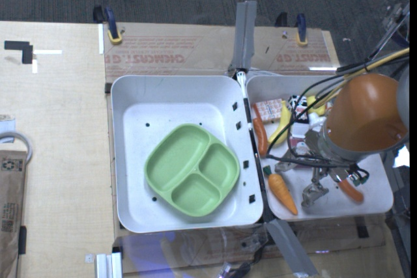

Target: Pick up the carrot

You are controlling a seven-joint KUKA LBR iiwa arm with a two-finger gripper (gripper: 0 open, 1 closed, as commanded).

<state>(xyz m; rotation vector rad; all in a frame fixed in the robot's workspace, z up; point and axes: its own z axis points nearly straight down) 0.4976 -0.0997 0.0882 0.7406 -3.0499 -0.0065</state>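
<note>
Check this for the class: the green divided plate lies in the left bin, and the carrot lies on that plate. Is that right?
Not quite. The green divided plate does lie in the left bin, but the carrot lies in the right bin, near its front left corner, as the camera view shows.

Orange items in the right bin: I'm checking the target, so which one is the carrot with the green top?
The carrot at the bin's near-left corner: fat, tapered, green stub on top. The others are thinner, without green.

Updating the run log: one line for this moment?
gripper: over right bin | carrot: lying beside it, not held | green plate: left bin
</note>
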